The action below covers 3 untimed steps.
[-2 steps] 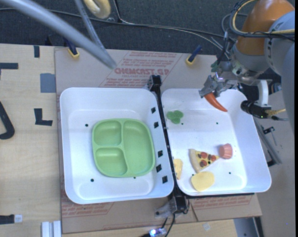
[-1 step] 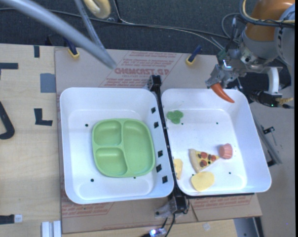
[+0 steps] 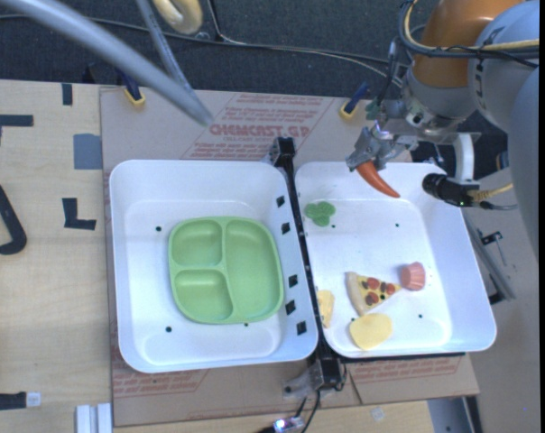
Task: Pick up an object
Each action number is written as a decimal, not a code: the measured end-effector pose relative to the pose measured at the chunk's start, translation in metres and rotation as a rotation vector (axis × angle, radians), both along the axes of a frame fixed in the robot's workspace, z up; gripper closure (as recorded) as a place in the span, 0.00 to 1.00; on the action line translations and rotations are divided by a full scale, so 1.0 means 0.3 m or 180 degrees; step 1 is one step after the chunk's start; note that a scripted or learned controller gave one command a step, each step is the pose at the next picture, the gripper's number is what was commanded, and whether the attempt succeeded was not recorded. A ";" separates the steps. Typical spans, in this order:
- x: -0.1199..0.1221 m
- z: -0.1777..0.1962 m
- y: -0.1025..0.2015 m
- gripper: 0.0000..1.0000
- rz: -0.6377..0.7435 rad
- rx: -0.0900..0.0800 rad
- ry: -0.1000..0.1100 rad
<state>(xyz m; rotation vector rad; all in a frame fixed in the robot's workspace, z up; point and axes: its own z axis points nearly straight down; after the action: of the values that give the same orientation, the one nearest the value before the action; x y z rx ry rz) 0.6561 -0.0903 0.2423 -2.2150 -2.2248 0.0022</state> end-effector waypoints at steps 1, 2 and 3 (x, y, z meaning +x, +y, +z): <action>-0.019 -0.031 0.145 1.00 0.0000 -0.0001 0.0000; -0.046 -0.076 0.307 1.00 0.0001 -0.0001 0.0003; -0.103 -0.086 0.460 1.00 0.0002 -0.0001 0.0003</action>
<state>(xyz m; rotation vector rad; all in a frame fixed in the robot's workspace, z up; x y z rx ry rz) 0.6253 0.0478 0.2166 -2.2142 -2.2251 0.0038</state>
